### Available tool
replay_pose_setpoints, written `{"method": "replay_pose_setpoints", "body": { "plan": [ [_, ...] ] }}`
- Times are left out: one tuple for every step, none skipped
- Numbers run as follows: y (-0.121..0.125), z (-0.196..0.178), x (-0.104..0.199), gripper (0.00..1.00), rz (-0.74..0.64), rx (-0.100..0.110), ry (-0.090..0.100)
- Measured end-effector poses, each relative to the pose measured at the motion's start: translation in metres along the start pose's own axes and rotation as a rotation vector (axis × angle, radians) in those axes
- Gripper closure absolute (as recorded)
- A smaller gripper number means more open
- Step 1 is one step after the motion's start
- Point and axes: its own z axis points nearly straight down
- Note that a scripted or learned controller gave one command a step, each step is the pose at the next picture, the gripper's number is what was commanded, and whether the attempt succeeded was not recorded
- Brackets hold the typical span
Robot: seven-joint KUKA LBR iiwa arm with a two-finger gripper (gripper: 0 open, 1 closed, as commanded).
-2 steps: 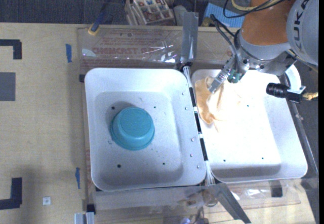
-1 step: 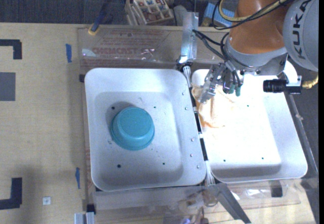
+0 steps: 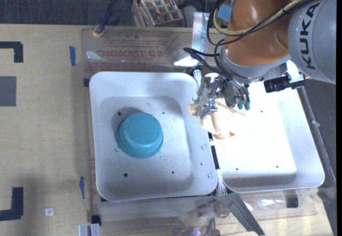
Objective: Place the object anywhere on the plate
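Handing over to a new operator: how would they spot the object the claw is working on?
Find the two white bins; look at the right bin, at its left edge by the divider. Under the claw lies a pale peach, crumpled-looking object. It is soft-toned and irregular, unlike the round teal plate in the left bin.

grey kuka arm, orange band, yellow-black cables.

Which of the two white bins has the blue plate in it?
The left bin: the blue plate sits on its floor. The right bin has the gripper over its left edge.
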Motion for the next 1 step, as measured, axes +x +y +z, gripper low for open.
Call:
{"method": "replay_pose_setpoints", "body": {
  "plan": [
    [0.0376,0.0063,0.0333,1.0,-0.004,0.0,-0.001]
  ]
}}
